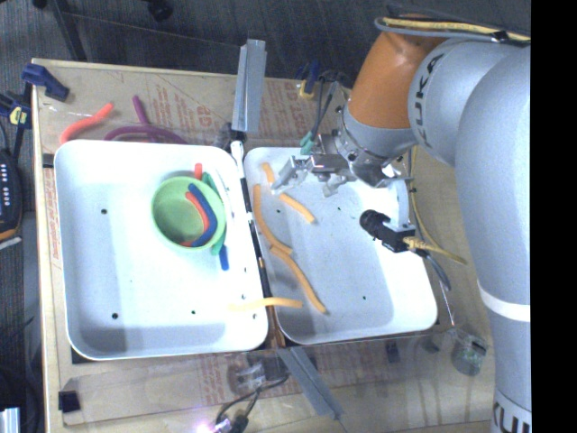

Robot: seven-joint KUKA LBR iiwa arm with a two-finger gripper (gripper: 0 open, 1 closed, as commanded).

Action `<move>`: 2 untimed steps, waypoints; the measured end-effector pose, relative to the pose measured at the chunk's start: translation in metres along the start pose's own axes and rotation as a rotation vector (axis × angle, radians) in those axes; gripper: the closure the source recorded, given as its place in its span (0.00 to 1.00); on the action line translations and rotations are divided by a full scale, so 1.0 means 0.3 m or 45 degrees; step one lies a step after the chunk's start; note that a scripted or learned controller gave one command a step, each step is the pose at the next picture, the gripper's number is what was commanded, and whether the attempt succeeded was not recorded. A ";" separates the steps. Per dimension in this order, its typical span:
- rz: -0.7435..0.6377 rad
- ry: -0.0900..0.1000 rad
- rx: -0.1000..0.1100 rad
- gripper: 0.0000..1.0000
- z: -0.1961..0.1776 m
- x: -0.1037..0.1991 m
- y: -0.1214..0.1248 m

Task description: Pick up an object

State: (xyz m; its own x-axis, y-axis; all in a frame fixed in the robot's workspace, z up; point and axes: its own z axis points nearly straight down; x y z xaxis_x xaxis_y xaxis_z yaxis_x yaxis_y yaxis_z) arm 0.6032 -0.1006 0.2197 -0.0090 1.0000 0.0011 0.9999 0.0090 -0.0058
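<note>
Up near the far left corner of the right bin [415,309], the gripper [290,171] hangs low over the white floor, its metal fingers spread apart with nothing between them. Just beside its tips lies a short orange strip [298,207], and a little stub of orange [268,171] sits right by the fingers. Further out, a long orange strip [269,233] runs down along the bin's left wall, and another orange piece [309,290] lies slanted toward the near edge. A pale yellow strip [261,304] lies across the rim between the two bins.

The grey arm [487,124] reaches in from the right, with an orange band [388,70] above the wrist — part of the lettering "KUKA" reads on the grey shell by it.

Over in the left bin [99,296], a green bowl [185,215] holds red and blue curved pieces, and a small blue piece [224,260] rests just beside its rim.

Beyond the bins, the counter [171,102] shows faint red printing, too blurred to read — a purple loop [144,132] and an orange-red piece [86,122] lie on it.
</note>
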 end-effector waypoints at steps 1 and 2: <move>-0.108 -0.002 -0.006 0.00 0.425 -0.138 0.099; -0.112 -0.008 -0.005 1.00 0.388 -0.145 0.100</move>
State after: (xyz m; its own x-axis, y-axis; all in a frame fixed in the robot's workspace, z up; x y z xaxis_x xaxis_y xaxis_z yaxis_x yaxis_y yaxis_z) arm 0.6328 -0.1436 0.1031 -0.0966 0.9953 -0.0051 0.9953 0.0966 -0.0023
